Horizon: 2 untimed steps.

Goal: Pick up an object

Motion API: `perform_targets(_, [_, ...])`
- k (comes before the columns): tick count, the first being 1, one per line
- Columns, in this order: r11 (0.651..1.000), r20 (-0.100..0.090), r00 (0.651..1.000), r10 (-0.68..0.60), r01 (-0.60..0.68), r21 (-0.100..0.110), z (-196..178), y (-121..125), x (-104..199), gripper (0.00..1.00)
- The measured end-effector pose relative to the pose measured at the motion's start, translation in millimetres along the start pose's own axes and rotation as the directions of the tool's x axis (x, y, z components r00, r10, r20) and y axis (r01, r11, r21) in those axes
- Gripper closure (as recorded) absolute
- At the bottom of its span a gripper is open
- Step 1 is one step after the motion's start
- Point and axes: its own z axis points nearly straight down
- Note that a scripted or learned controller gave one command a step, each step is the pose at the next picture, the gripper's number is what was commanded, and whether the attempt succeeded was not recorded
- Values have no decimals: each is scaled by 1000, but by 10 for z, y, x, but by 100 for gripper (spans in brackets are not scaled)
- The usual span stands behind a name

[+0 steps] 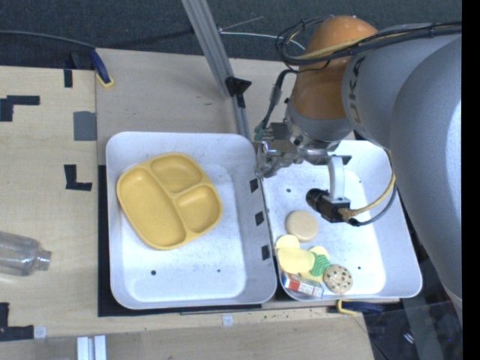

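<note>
Nearest, the heap of small toy foods [309,263] lies in my right white bin's [375,276] front corner. Farther back my gripper [271,158] hovers; its opening I cannot tell. I judge reaching's next: descend there

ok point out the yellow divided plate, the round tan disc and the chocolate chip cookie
yellow divided plate [169,199]: camera view, centre ridge
round tan disc [303,224]: camera view, top face
chocolate chip cookie [338,277]: camera view, middle

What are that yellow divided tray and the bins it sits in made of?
The yellow tray looks like molded plastic: uniform color, soft sheen, rounded compartments. The left bin and right bin look like smooth white plastic too, though painted metal can't be ruled out.
</note>
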Motion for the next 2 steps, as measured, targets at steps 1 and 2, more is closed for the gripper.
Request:
perform_targets(1, [1000, 2, 1000, 5, -5, 11, 461, -411, -322, 100])
perform_targets(2, [1000, 0, 1000, 3, -3, 8, 434, -769, -277, 100])
